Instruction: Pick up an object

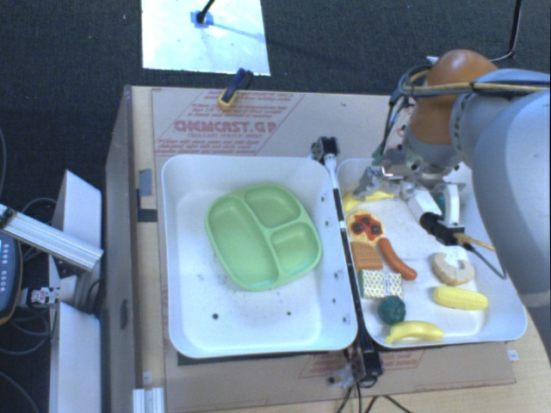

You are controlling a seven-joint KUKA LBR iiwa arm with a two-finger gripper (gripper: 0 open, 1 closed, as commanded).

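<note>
Two white bins on the tabletop: the left bin [194, 317] holds a green tray [263, 235], the right bin [504, 312] toy foods, sausage [398, 259] at centre; gripper [398, 177] at twelve o'clock, grip state cannot tell; best descend squarely over one isolated piece.

Toy food scattered flat in right bin [508, 321]: hotdog [398, 259], corn [460, 298], banana [414, 331].
</note>
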